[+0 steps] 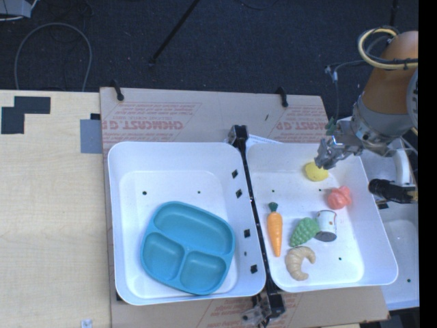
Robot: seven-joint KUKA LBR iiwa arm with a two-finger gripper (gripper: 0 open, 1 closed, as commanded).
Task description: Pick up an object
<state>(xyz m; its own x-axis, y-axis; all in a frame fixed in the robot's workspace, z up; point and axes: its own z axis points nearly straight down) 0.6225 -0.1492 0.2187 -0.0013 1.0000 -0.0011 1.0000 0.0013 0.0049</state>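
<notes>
Hovering at the upper right of the right bin (382, 279), the gripper (330, 154) sits just above and right of the yellow toy (315, 172), apparently touching its top. Whether its jaws grip it cannot be told.

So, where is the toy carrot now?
The toy carrot lies in the right bin, near the divider, just left of the green grapes and above the croissant.
</notes>
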